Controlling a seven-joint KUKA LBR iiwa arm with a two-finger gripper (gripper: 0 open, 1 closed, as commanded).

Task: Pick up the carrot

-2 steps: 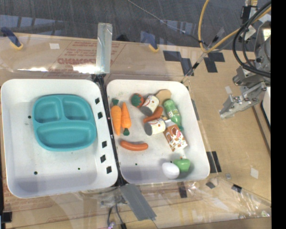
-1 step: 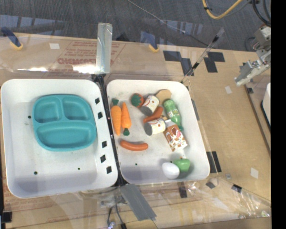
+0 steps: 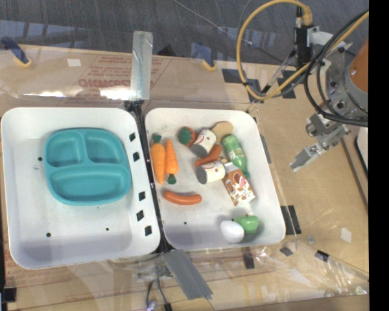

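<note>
Grey carpet is showing along the top of the camera view, behind a brown worktop that is carrying two white bins side by side. At nine o'clock, the left bin is holding a teal tray with three compartments. The right bin is sitting at the centre, touching the left one along a shared edge.

Two carrots are lying close side by side near the right bin's left wall, at about ten o'clock within it: the fatter carrot just left of a thinner one, both pointing roughly toward six o'clock. A red sausage is lying just below them. Toward one o'clock in the bin a cluster of toy foods is crowding together, including a green bottle and a small carton. A white egg and a green piece are resting at five o'clock.

At three o'clock the hand is hanging over bare worktop, well apart from the carrots and outside the bin. I cannot tell whether its fingers are spread or pressed together. Yellow and black cables are looping above it at one o'clock.
</note>
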